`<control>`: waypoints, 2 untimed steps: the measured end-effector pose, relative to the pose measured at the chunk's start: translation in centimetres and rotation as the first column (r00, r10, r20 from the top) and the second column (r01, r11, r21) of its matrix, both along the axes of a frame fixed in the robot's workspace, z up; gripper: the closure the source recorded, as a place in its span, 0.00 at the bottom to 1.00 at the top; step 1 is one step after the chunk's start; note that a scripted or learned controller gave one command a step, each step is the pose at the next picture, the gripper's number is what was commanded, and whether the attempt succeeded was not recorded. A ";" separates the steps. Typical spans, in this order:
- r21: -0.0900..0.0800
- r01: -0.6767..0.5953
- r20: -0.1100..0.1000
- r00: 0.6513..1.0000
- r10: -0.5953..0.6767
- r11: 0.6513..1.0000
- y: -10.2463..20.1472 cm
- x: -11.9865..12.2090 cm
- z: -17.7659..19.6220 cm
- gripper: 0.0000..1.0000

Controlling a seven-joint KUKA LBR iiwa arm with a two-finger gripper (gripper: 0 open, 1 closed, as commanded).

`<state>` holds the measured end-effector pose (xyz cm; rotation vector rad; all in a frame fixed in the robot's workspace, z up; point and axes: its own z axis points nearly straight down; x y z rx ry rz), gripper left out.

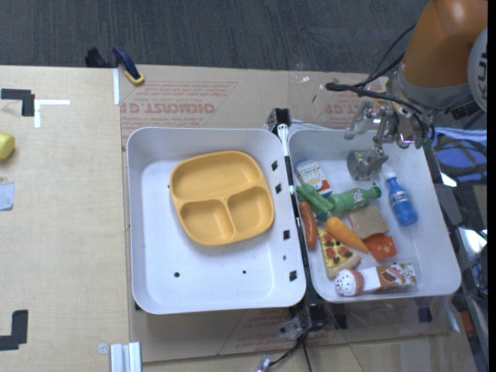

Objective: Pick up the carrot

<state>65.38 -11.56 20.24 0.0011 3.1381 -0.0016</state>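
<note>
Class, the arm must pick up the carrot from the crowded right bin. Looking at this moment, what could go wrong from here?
1. The carrot lies wedged among a slice of bread, a pizza slice and a green bottle, so the gripper may catch a neighbour instead.
2. The gripper hangs near the bin's far end, above the green bottle; a descent from here would likely miss the carrot.
3. The carrot lies slantwise, so a badly aligned grasp may slip.

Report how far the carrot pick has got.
Nothing looks done yet: the carrot lies in the right bin among the other toy foods, beside the slice of bread. In hand: the gripper hangs over the bin's far end, apart from the carrot. Left: reaching it, grasping and lifting.
</note>
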 end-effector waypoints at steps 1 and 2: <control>-0.005 -0.253 0.014 0.967 0.253 0.967 1.4 -5.2 -10.2 0.00; -0.014 -0.464 0.018 0.885 0.464 0.886 1.7 -11.5 -10.2 0.00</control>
